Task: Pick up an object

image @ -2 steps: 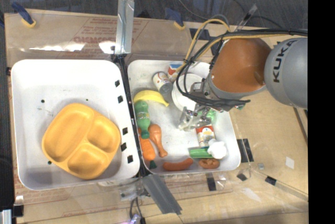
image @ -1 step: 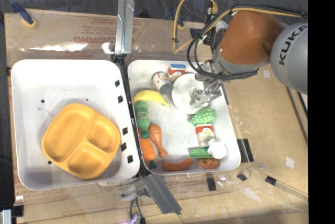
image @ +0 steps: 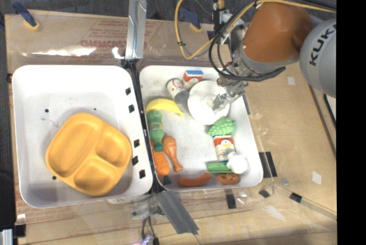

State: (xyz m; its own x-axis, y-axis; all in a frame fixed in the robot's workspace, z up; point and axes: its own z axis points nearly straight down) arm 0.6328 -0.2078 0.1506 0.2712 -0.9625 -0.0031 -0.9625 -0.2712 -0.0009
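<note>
The right bin holds several toy foods. A white bowl lies near its back, and my gripper is down at the bowl's right rim, under the orange wrist band. Beside the bowl are a yellow banana, a small cup and a carton. Further forward lie a green bottle, a drumstick, a carrot, green grapes, a red-labelled jar, a white ball and a sausage.
The left bin holds a yellow divided plate. A metal divider strip stands between the bins at the back. Yellow and black cables loop behind the right bin near the wrist.
</note>
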